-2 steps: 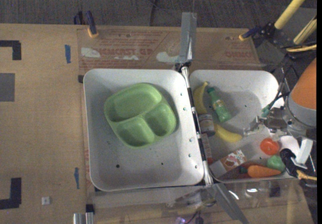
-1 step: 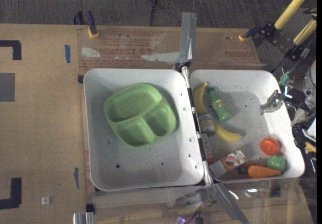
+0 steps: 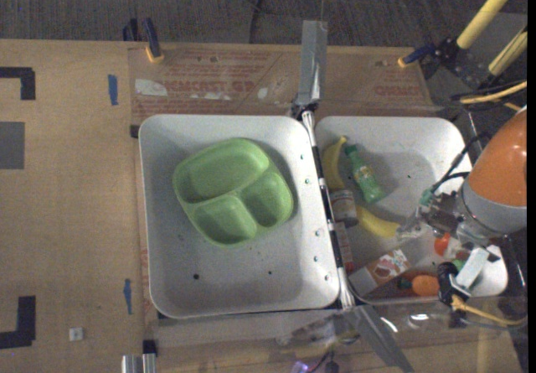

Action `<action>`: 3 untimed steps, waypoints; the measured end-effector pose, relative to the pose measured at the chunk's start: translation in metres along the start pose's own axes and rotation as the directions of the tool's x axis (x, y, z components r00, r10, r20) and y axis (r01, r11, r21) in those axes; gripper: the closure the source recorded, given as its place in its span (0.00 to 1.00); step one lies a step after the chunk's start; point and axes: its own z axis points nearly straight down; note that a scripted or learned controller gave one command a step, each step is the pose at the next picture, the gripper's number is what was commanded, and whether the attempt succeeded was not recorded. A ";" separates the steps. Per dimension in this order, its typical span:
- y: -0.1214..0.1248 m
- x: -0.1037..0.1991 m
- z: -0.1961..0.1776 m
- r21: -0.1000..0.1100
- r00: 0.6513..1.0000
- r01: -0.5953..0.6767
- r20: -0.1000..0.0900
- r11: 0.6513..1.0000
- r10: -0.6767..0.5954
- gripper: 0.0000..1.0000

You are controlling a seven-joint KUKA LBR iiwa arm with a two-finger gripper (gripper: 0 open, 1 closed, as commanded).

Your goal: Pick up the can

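Can [image 3: 342, 206] lies against right bin's [image 3: 435, 130] left wall, touching banana [image 3: 368, 220]. Gripper [image 3: 437, 229] hovers well apart; its state cannot be told. Risk: wall and banana crowd the can, likely blocking a clean grasp.

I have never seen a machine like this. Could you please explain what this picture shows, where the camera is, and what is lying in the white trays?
The camera is fixed above a bench and looks down at a slant. The grey and orange robot arm reaches in from the right. Its gripper hangs over the right shallow white bin; nothing can be seen held in it.

The left shallow white bin holds a green divided plastic plate. The right one holds a yellow banana, a green plastic bottle, a small dark metal can against the dividing wall, and some small packets I cannot identify.
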 end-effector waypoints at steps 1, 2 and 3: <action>0.074 0.062 -0.058 -0.005 0.999 -0.054 -0.001 0.999 0.054 0.00; 0.029 0.049 0.024 -0.011 0.993 -0.115 -0.006 0.993 0.115 0.00; 0.084 0.062 -0.207 -0.004 0.958 -0.287 -0.001 0.958 0.287 0.00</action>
